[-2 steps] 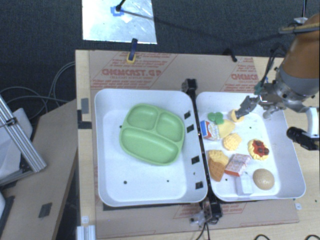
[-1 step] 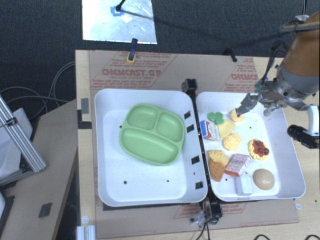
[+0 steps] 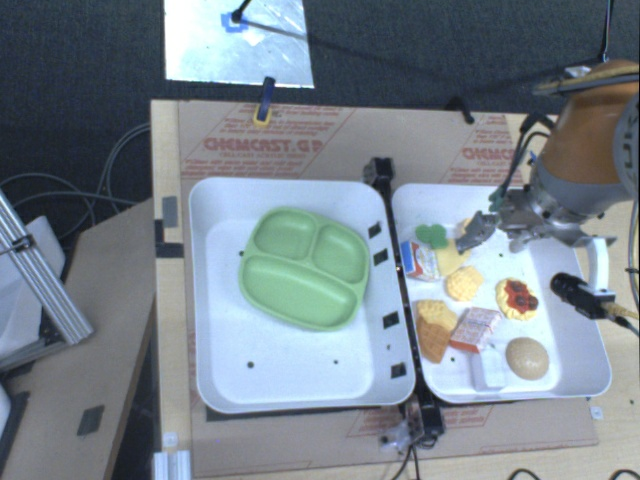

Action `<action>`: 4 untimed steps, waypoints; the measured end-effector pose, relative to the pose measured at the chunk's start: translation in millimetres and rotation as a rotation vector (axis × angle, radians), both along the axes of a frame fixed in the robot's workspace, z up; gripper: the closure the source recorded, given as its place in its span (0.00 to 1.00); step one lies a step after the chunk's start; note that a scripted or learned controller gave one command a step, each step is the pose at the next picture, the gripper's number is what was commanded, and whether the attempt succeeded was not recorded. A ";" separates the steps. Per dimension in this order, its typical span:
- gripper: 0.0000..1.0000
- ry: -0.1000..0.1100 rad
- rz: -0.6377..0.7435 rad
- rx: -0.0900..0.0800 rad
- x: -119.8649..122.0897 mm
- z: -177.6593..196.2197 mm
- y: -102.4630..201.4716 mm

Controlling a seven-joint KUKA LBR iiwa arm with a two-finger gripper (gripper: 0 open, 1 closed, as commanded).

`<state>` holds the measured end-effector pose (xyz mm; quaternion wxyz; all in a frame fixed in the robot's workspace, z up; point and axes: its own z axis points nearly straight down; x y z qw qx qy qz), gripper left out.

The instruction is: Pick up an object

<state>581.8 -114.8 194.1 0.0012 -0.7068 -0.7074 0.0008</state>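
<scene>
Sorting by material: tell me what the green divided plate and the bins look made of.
Green divided plate: likely molded plastic, matte to satin; uniform pale green with soft rounded compartment ridges. Left bin and right bin: probably thin formed plastic, smooth white with rounded corners and faint sheen, though painted metal cannot be ruled out.

1. The surface (image 3: 330, 133) is a pale brown board printed with red lettering, set over dark carpet.
2. Two shallow white bins lie directly on it, side by side and touching along a black middle joint.
3. The left bin (image 3: 215, 368) sits nearer the surface's left edge and carries a green divided plate (image 3: 303, 268).
4. The right bin (image 3: 590, 363) reaches close to the surface's right edge and carries a cluster of small toy food pieces.
5. A small yellow and blue clamp (image 3: 264, 103) sits at the surface's far edge, beside a shiny silver sheet (image 3: 215, 33) lying on the carpet beyond.
</scene>
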 end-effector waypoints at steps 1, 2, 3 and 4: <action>0.00 -0.001 0.000 0.000 5.3 -43.8 -2.6; 0.00 -0.001 0.000 0.000 -0.7 -90.0 -8.6; 0.00 -0.003 0.000 -0.001 -0.1 -110.2 -8.4; 1.00 -0.007 0.000 -0.001 0.9 -98.8 -8.5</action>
